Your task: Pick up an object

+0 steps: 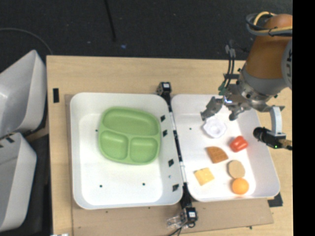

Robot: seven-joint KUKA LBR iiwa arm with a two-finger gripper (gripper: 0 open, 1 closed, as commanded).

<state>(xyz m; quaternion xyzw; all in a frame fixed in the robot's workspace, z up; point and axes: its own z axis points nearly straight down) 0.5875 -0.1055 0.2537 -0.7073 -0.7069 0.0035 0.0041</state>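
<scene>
- Fingers of the gripper [222,110] stand spread apart over the right bin [193,113], one grey tip at about 9 o'clock and the other at about 3 o'clock of the wrist, with nothing between them.
- Just below that gap, at 6 o'clock from the fingertips, lies a small white cup-like object [214,128]; it looks the nearest thing to grasp, though against the white floor its outline is hard to read.
- Whether the tips touch it cannot be told; they appear to hover just above its upper edge.
- Other candidates lie further off toward 5 o'clock: a red piece [238,143], a brown wedge [216,154], a tan round piece [236,169], a yellow cracker-like square [204,176] and an orange ball [239,186].
- Judged from this pose, the coming move turns on a short shift toward 6 o'clock so the open fingers bracket the white object; it looks roughly round, so no long axis governs the wrist angle.
- Over in the left bin [78,181], at 9 o'clock from the arm, a green divided plate [129,135] lies well apart from the gripper.
</scene>
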